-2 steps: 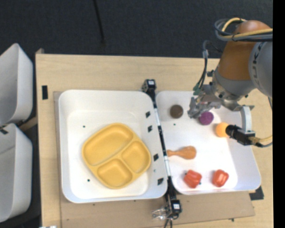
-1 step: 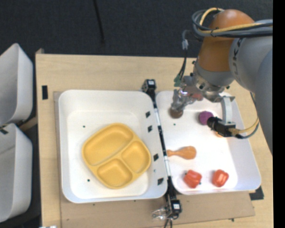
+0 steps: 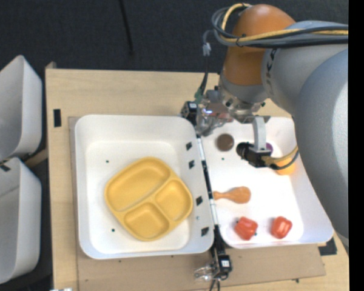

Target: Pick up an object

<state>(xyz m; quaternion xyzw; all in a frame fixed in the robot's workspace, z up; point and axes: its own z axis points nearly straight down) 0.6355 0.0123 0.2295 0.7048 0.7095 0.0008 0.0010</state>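
Note:
My gripper (image 3: 206,119) hangs low over the far left corner of the right bin (image 3: 303,214), close to the wall it shares with the left bin. A small brown round thing (image 3: 224,142) lies just in front of it, a little to the right and apart from it. Nearer the front lie an orange drumstick-shaped toy (image 3: 233,194) and two red pepper-like pieces (image 3: 246,228) (image 3: 281,226). A bit of purple (image 3: 269,145) peeks out beside the wrist bracket. Nothing can be made out in the gripper.
The left bin (image 3: 97,138) holds a yellow divided plate (image 3: 148,197) at its middle. The grey arm and its orange band (image 3: 255,41) cover the far right part of the right bin. Two white containers (image 3: 9,114) stand off the bench at the left.

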